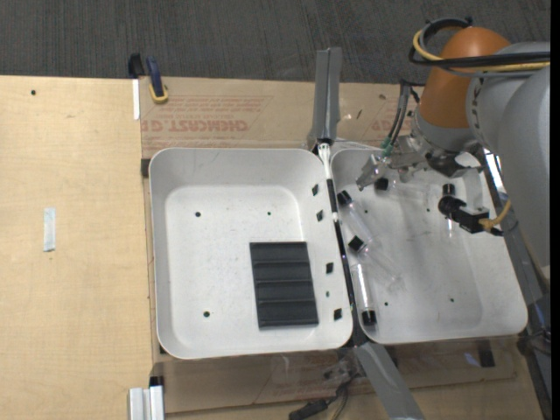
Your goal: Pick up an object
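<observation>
Camera view shows the gripper [378, 175] low over the right bin [455, 318], while a black ridged block [283, 283] lies in the left bin [175, 234].

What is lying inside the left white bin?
Inside the left bin lies one dark ribbed rectangular block, flat on the floor near the right wall. Whatever is under the block is covered.

The pale wooden tabletop [70, 322] carries two shallow white plastic bins side by side, the left bin [166, 261] and the right bin [490, 318], on a brown cardboard sheet [210, 116]. A small pale strip [49, 230], perhaps tape, lies far left.
</observation>
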`<state>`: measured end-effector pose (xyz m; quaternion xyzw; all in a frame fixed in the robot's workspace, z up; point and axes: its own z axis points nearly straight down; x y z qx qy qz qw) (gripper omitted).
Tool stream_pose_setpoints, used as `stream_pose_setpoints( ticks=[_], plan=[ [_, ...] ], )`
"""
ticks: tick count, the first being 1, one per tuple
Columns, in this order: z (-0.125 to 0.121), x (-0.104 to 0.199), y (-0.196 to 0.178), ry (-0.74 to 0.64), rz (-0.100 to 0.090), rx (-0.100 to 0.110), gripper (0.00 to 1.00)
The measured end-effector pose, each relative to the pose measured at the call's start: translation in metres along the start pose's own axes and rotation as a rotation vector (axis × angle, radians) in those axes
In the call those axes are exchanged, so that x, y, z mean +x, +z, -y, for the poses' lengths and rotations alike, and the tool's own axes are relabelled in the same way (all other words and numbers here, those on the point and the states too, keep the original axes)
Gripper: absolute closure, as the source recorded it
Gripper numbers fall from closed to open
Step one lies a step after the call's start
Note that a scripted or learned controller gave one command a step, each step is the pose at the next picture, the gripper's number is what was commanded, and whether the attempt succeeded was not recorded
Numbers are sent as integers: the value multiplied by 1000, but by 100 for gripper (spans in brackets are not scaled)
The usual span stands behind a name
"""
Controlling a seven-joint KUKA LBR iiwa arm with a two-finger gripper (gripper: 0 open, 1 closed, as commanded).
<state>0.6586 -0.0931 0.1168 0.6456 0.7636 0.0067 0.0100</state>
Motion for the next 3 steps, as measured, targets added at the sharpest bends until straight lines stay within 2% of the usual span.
stream_pose_setpoints(
  ticks=[1,2,3],
  plan=[
    [6,-33,24,21,-3,22,0],
    [5,-33,15,18,-1,22,100],
    [5,-31,-8,10,-3,22,100]
  ],
)
